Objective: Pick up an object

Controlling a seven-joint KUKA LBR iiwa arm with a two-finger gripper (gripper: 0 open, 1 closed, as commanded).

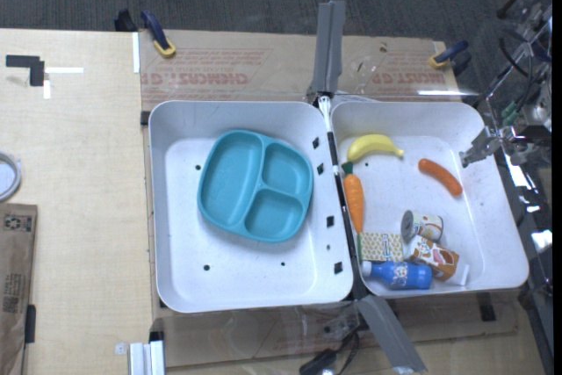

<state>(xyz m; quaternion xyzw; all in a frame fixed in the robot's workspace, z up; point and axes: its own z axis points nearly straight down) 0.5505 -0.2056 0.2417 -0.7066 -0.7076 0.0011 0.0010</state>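
Observation:
The right bin [492, 277] holds a yellow banana [375, 146] at its back left and an orange carrot [354, 199] along its left wall. A red-orange sausage [440, 176] lies toward the back right. Near the front sit a small tipped can [422, 227], a green-patterned packet [381, 246], a blue bottle [399, 275] lying on its side and an orange-and-white carton [436, 260]. My gripper [479, 154] hangs at the bin's right wall, just right of the sausage and apart from it, with nothing seen in it.
The left bin [167, 215] holds a teal divided plate [255, 185]. A grey divider post [329, 48] rises between the bins at the back. Clamps [158, 35] hold cardboard behind the bins. The arm's cables and links [527, 101] crowd the right edge.

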